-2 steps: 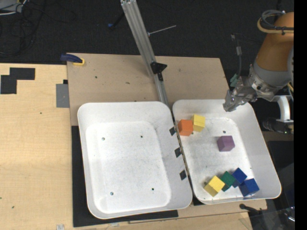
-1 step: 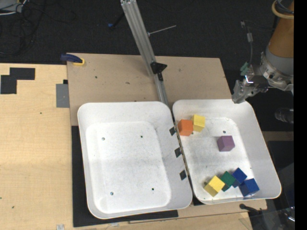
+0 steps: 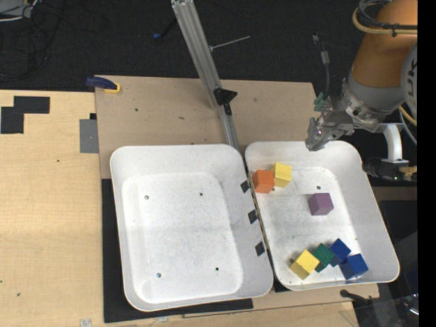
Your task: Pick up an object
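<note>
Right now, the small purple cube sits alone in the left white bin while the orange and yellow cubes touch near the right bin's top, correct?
Not quite: the camera view shows the small purple cube alone in the right white bin. The orange cube and yellow cube do touch near its top.

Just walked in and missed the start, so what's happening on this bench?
A robot arm is set to pick up an object from the right bin. Its gripper sits over the bin's far rim, holding nothing. In that bin lie an orange block touching a yellow block, a purple block alone, and a near cluster of yellow, green and blue blocks.
</note>
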{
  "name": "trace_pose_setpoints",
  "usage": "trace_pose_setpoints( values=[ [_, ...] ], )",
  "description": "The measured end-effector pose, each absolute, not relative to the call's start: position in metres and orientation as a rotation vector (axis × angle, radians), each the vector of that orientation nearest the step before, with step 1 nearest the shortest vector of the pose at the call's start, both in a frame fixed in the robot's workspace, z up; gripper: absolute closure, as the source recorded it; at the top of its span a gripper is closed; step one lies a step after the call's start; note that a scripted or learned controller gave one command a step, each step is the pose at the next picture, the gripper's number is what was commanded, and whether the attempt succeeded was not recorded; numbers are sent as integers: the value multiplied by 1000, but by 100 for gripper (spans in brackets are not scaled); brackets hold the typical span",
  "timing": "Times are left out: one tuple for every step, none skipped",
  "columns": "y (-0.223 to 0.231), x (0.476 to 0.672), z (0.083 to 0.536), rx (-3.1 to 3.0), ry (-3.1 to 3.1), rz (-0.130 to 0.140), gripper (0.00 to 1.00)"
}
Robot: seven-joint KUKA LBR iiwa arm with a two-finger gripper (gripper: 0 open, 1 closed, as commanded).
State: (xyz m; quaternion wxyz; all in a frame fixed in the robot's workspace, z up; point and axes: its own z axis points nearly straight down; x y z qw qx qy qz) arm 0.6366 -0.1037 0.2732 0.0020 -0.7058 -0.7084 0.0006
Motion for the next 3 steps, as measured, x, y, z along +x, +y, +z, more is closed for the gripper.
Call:
trace_pose_setpoints(
  values=[
    [-57, 649, 271, -2219, -2223, 3, 100],
    [-13, 653, 250, -2215, -2222, 4, 100],
    [41, 661, 252, -2215, -2225, -1, 100]
  ],
)
